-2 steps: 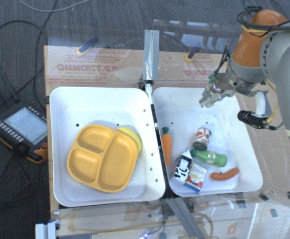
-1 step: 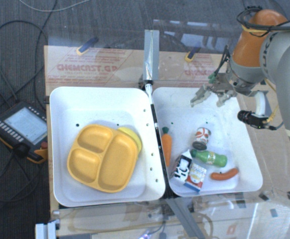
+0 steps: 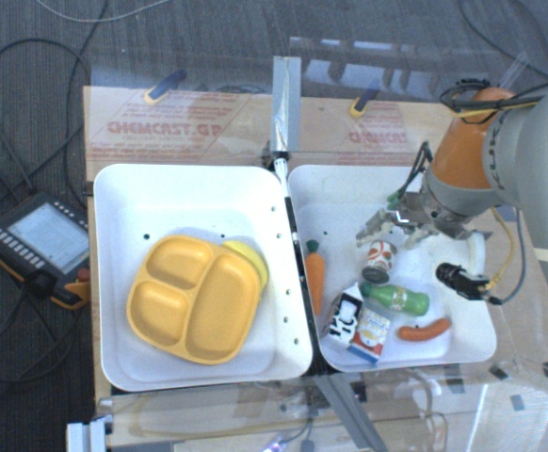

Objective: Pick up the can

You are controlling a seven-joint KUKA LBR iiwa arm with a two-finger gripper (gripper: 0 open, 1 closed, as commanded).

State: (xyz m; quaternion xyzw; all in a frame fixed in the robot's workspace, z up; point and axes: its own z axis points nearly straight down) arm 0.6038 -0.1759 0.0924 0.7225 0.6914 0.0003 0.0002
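A small red-and-white can [image 3: 379, 260] lies tilted in the middle of the right bin [image 3: 340, 191]. My gripper [image 3: 388, 233] hangs just beyond the can's far end, reaching in from the right under the orange wrist band. Its fingers [image 3: 367, 231] are spread open, and nothing sits between them. The can's dark open end points toward the front of the bin.
A green bottle [image 3: 396, 298] lies right in front of the can, with a sausage [image 3: 424, 329] and a small carton [image 3: 359, 324] nearer the front edge. A carrot [image 3: 315, 281] lies along the bin's left wall. A yellow divided tray [image 3: 196, 297] sits in the left bin.
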